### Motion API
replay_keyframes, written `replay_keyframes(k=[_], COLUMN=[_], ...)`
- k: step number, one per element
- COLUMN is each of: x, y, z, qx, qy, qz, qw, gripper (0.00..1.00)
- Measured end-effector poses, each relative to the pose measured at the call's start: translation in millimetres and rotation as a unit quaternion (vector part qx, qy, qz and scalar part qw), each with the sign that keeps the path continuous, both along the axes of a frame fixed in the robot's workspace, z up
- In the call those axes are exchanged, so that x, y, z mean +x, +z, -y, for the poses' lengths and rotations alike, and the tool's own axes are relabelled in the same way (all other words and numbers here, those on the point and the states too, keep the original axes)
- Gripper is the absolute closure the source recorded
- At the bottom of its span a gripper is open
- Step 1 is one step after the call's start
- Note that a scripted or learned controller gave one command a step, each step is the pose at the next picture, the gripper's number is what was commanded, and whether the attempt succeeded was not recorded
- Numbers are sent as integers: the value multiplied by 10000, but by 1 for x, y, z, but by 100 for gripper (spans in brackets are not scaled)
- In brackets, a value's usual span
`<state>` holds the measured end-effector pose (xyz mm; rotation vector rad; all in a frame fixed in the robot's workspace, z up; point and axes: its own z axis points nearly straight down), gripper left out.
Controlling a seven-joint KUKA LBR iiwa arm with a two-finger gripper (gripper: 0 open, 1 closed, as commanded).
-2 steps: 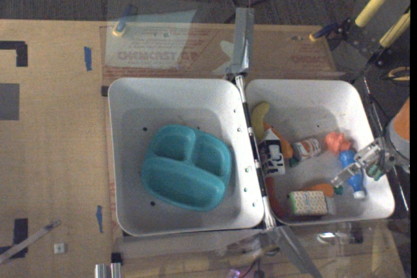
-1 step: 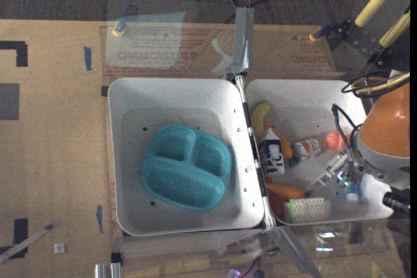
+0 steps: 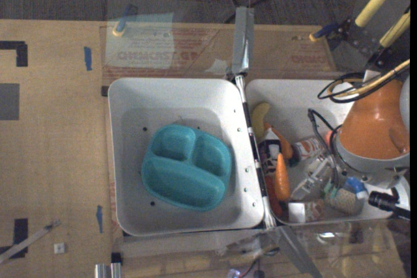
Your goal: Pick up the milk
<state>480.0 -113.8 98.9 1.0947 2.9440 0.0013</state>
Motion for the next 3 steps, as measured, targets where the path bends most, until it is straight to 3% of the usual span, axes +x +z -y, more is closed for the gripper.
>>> replay_keyframes(k=[1,2,3], x=[1,85,46], y=[35,37,86], z=[34,38,93], qx=[-13,-14,-22], qy=[735,1524,2191], qz=[27,31,32], qw=[9973,9883,9757], gripper=[0,0,0])
